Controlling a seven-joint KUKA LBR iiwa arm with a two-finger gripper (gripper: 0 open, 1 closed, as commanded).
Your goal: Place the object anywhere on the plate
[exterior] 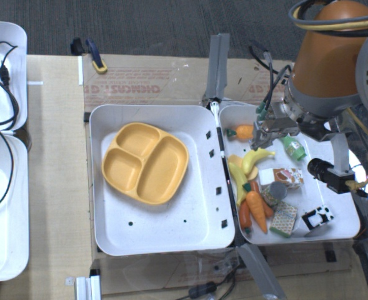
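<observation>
Cardboard-covered bench top carries two shallow white bins side by side, and in the right bin (pixel 343 230) a yellow banana (pixel 253 161) lies just below the gripper (pixel 263 141), whose fingers hang right over its far end, though whether they are clenched or released cannot be told. Beside the banana sit a small orange fruit (pixel 244 131), a green bottle (pixel 293 148), a carton (pixel 288 177), two carrots (pixel 252 209) and a sponge (pixel 284 219), while the yellow three-compartment plate (pixel 145 162) rests in the left bin (pixel 109 230), well apart.
</observation>
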